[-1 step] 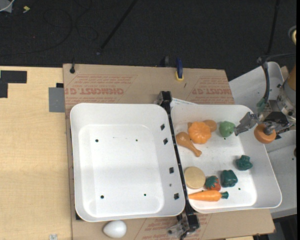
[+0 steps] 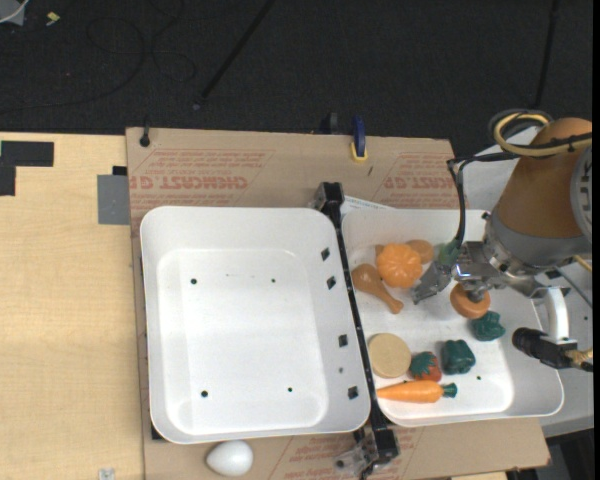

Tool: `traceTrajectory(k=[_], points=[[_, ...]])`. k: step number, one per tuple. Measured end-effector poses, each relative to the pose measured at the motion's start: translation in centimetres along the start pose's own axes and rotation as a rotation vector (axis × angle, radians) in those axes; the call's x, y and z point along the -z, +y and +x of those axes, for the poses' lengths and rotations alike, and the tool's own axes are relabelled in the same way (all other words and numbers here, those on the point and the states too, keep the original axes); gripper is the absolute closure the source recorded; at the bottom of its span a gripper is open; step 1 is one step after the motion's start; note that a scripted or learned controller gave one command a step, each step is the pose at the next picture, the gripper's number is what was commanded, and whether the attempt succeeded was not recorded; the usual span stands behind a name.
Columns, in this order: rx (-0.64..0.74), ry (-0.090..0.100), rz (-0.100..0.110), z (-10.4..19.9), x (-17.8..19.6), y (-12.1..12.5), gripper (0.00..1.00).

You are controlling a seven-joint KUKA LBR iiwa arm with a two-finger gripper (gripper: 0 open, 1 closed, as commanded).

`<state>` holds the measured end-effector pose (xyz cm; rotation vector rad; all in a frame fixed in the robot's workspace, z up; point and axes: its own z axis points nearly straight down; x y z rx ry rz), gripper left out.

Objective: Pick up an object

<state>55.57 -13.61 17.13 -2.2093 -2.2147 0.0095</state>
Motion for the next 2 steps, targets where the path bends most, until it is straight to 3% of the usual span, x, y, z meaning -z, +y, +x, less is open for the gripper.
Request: traceTrajectory(k=[1,2], points=[[0.000,-0.005,-0.010,3.3,-8.0,-0.5,0.00],[0.000,-0.008,-0.027,0.1,-7.9,-2.9,0.00]])
